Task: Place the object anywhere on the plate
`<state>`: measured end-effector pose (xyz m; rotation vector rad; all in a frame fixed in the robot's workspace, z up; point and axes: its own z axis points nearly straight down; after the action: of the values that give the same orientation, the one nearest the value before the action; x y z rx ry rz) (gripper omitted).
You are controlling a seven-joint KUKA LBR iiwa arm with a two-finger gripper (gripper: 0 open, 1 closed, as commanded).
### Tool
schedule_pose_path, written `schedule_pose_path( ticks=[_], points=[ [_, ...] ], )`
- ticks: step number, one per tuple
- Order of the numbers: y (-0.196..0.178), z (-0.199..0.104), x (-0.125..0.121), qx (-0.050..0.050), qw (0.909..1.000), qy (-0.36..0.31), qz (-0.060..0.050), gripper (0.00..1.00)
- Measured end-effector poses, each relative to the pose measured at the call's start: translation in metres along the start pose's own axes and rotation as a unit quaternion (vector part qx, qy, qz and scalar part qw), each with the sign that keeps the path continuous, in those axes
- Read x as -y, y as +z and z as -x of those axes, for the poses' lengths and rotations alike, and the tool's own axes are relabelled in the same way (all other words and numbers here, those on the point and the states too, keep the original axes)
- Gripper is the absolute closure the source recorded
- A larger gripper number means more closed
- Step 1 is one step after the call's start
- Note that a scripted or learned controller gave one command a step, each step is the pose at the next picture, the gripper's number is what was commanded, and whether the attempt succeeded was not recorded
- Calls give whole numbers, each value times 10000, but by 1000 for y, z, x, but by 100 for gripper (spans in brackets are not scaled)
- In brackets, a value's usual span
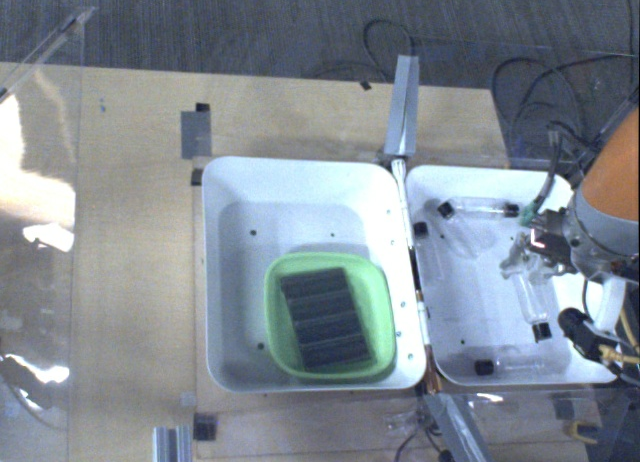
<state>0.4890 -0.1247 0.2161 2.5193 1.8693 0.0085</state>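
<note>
The arm (610,195) is seen at 3 o'clock, its gripper (530,250) hung over the right bin (470,290); finger state cannot be told. In the left bin (230,250), the green plate (375,300) is set toward 5 o'clock, with a dark ridged object (322,318) lying on it.

Two white bins sit side by side at the frame's centre. In the left bin (230,250), a green plate (375,295) carrying a dark ribbed block (322,318) fills the lower middle, leaving bare floor along the upper and left sides. The right bin (470,300) has open floor at its centre and lower left, while the arm (610,200) and clear tubing crowd its right side. A grey upright post (403,108) stands above the seam between the bins. Black cables (560,75) loop at the upper right.
</note>
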Motion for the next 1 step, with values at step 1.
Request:
schedule_pose_path(
  ticks=[1],
  points=[
    [32, -52, 16, 1, 9978, -657, -14, 100]
  ],
)
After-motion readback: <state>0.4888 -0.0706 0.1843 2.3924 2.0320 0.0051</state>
